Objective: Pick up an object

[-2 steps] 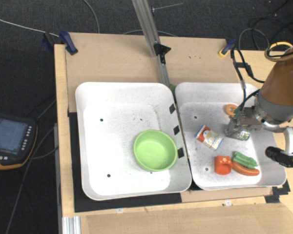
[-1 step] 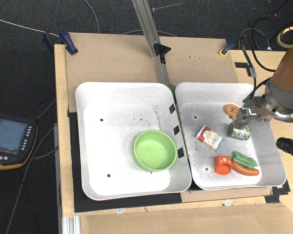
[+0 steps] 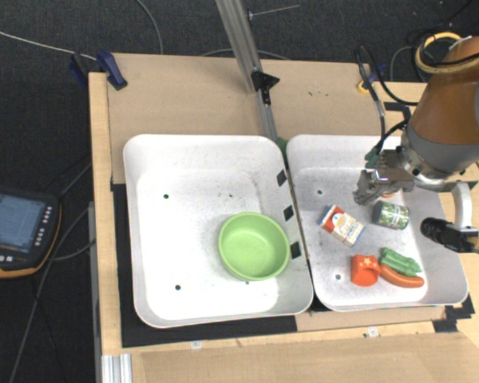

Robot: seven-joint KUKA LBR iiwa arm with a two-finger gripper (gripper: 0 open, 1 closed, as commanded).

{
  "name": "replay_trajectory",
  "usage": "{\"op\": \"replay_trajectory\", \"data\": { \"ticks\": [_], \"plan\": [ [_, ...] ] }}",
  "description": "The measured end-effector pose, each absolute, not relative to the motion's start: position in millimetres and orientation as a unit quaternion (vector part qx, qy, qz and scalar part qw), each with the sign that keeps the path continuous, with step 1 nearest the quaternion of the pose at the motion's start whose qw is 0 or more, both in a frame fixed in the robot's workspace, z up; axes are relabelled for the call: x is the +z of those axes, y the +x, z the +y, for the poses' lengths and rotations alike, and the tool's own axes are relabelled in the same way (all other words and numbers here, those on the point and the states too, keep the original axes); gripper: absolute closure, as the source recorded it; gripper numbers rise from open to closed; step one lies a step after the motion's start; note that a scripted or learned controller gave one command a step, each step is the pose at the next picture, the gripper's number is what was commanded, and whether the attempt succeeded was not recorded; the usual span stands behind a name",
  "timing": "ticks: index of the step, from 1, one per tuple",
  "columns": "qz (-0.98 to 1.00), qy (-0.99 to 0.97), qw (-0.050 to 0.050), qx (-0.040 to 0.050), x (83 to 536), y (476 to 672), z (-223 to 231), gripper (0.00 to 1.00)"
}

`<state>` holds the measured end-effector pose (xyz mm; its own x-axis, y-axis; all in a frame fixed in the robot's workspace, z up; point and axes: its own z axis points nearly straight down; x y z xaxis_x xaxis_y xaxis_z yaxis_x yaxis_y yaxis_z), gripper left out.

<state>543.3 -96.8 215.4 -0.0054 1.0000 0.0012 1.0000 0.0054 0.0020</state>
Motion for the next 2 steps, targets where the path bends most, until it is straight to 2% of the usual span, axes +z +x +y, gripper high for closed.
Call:
{"op": "replay_trajectory", "data": {
  "ticks": [2],
  "plan": [
    [0.709,0.706,0.000,0.0006,228,560.2,-1,1.00]
  ]
}}
